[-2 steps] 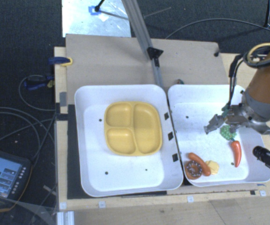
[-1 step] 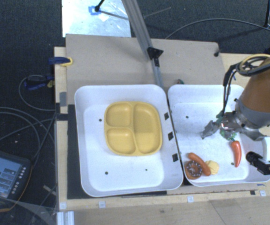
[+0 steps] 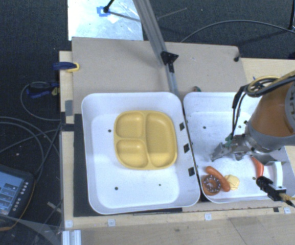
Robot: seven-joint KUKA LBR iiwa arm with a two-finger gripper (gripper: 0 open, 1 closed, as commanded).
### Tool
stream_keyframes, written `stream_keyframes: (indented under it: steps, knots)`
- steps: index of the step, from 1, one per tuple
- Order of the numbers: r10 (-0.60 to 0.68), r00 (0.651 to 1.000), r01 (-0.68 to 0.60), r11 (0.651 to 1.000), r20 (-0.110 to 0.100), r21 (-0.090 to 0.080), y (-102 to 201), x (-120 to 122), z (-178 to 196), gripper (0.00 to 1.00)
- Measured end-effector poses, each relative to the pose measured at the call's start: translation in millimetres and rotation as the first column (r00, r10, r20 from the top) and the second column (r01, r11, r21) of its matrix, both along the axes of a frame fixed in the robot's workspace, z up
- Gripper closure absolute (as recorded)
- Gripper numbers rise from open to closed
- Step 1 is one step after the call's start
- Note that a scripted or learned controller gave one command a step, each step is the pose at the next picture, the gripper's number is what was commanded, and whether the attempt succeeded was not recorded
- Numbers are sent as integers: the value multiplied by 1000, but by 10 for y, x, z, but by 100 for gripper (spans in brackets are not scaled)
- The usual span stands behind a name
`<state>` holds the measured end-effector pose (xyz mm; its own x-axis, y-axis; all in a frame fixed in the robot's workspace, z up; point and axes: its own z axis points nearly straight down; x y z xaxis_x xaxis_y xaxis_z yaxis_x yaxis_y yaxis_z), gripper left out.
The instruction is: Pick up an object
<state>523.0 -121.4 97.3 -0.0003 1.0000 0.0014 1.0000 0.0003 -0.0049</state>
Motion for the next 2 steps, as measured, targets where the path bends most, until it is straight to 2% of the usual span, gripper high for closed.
stream_keyframes:
  steps: [1, 2]
  knots:
    - [0, 1000, 0, 1000, 8, -2, -6, 26, 140, 100]
    - [5, 1000, -5, 1000, 13, -3, 11, 3, 770, 100]
